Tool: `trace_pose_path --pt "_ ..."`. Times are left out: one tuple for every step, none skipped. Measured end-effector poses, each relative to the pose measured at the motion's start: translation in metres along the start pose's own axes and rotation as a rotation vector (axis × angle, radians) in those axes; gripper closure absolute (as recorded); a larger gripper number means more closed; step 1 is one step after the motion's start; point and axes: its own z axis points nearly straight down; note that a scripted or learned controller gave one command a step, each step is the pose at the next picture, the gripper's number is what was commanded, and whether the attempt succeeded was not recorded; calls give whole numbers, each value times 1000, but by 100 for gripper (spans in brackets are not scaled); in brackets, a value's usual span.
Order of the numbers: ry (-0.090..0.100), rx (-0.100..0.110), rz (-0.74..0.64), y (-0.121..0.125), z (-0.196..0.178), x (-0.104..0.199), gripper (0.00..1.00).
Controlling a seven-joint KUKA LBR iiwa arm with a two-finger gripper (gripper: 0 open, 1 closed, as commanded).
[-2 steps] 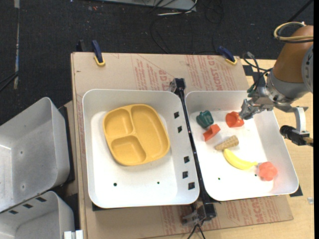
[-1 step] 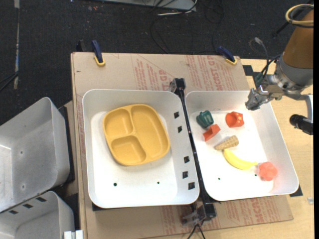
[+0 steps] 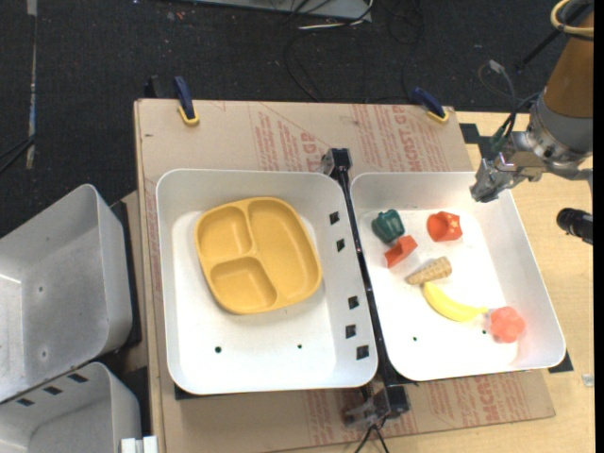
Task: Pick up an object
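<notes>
The right bin (image 3: 528,281) holds several toy foods: a green pepper (image 3: 387,224), a red pepper (image 3: 444,226), a small red block (image 3: 400,250), a tan cone (image 3: 429,271), a yellow banana (image 3: 454,305) and a pink ball-like fruit (image 3: 507,324). My gripper (image 3: 488,186) hangs over the bin's far right corner, above and to the right of the red pepper, touching none of the toys. Nothing shows between its fingers.
The left bin (image 3: 179,347) holds a yellow divided plate (image 3: 256,253). A black divider (image 3: 357,272) runs between the bins. Two blue-yellow clamps (image 3: 185,100) (image 3: 430,105) grip the board's far edge. Grey tubs (image 3: 57,281) stand at the left.
</notes>
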Motion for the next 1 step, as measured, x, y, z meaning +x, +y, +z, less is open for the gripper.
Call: trace_pose_path --pt "3 7 -3 -8 11 48 100"
